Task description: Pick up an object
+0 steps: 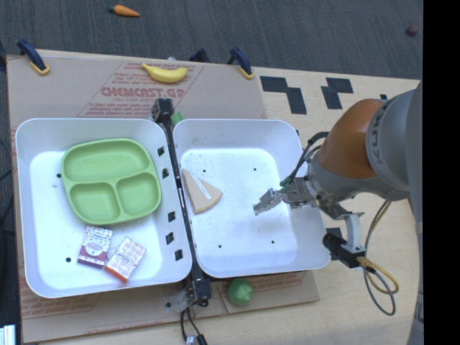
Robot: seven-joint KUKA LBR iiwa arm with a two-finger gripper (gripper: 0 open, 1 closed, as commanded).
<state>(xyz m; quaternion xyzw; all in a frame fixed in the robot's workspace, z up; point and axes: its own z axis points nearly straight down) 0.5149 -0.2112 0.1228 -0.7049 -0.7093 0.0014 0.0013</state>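
The gripper [267,203] hangs over the right bin [237,261], toward that bin's three o'clock side, its fingers pointing to nine o'clock; how far apart they stand cannot be told, and nothing shows between them. The grey arm [374,153] with its orange band reaches in from three o'clock. At nine o'clock of the gripper, well apart from it, a tan wedge-shaped piece [200,191] lies against the right bin's nine o'clock wall. The left bin [29,192] holds a green divided plate [110,179] in its middle, and at the plate's six o'clock two small packets [111,252] lie side by side. Outside the bins, a yellow banana [165,71] rests on the cardboard at twelve o'clock, a green ball [240,291] at six o'clock of the right bin, and a small carrot [125,10] on the floor beyond.
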